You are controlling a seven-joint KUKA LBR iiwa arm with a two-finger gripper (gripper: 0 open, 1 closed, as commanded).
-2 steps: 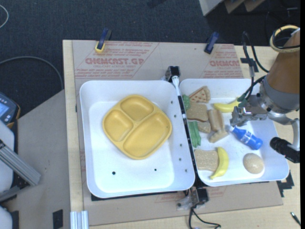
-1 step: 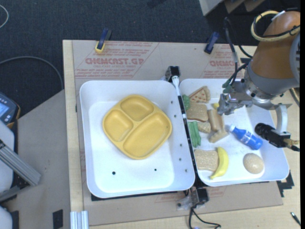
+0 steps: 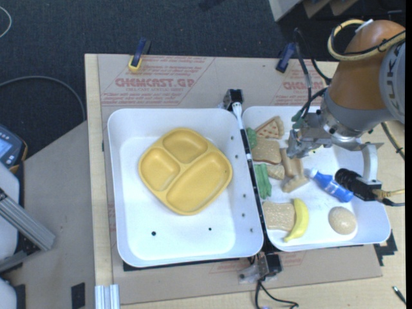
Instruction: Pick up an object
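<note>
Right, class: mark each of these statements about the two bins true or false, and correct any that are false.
1. The yellow divided plate lies in the left bin. True.
2. The banana lies in the left bin. False: it lies in the right bin, near its front edge.
3. The gripper hangs over the right bin. True.
4. The blue bottle sits on the yellow plate. False: it lies in the right bin.
5. The plate has three compartments. True.
</note>
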